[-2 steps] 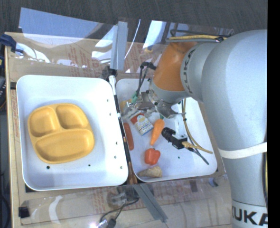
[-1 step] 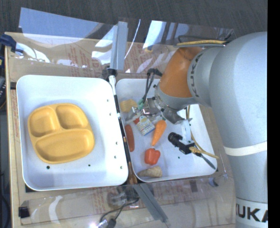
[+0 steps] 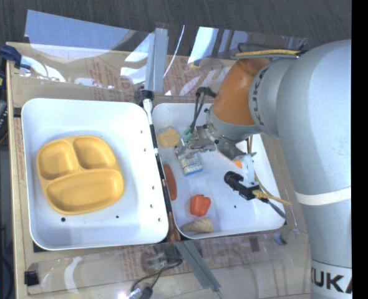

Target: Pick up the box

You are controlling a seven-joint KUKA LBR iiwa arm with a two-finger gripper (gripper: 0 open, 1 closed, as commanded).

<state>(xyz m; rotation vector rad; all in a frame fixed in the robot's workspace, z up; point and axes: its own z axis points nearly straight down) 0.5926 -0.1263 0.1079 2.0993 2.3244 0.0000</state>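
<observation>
The box (image 3: 191,165) is small, white and blue, and lies in the upper middle of the right bin (image 3: 265,223). My gripper (image 3: 188,149) comes down from the grey and orange wrist and sits right at the box's far end, touching or just over it. The wrist hides the part of the bin behind it.
Around the box in the right bin lie a tan slice (image 3: 168,137), a red strip (image 3: 169,179) by the left wall, a red-orange pepper (image 3: 199,205), a tan lump (image 3: 198,227) and a small orange piece (image 3: 238,162). The left bin (image 3: 34,229) holds a yellow divided plate (image 3: 79,173).
</observation>
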